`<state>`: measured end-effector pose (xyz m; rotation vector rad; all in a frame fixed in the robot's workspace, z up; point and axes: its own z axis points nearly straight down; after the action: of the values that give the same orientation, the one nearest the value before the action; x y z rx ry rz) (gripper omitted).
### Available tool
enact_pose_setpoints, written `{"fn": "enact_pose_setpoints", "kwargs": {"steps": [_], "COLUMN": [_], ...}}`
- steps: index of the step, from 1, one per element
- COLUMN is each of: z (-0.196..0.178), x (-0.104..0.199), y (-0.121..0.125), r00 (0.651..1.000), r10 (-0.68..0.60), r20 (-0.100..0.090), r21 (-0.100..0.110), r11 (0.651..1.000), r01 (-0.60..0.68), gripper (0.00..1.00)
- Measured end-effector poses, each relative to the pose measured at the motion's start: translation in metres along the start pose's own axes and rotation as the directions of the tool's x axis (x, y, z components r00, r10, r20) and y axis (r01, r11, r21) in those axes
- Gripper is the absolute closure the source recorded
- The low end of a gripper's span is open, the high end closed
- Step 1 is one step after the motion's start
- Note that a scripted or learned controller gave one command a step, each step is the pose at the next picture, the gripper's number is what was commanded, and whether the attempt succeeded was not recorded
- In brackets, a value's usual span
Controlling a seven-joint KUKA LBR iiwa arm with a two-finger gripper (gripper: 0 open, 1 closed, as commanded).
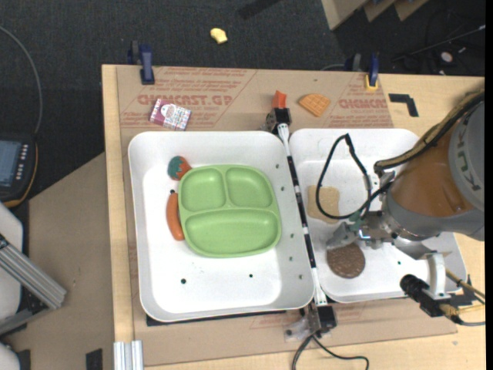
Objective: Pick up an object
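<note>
Right bin holds brown patty — tan slice.

Cardboard-topped bench: two white bins, pink packet, waffle cracker, blue clamps.

the left bin serves as landmark. behind its far-left corner a small pink-and-white packet lies on the cardboard-covered counter. behind its far-right corner sits an orange-and-black clamp, and just right of that a tan cracker-like piece. two blue clamps grip the counter's far edge. beyond that edge, a small yellow item rests on the dark floor.
</note>
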<state>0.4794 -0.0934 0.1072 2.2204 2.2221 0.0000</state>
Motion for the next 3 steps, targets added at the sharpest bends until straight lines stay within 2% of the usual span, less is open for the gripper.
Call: {"fn": "enact_pose_setpoints", "kwargs": {"steps": [1, 3], "z": [-0.003, 0.021], "x": [-0.001, -0.026], "y": [0.0, 0.001], "r00": [1.0, 1.0], "r10": [0.001, 0.0], "r20": [0.0, -0.005], "r21": [-0.002, 0.0], "r11": [1.0, 1.0], "r01": [-0.001, 0.0], "gripper": [0.0, 0.0]}}
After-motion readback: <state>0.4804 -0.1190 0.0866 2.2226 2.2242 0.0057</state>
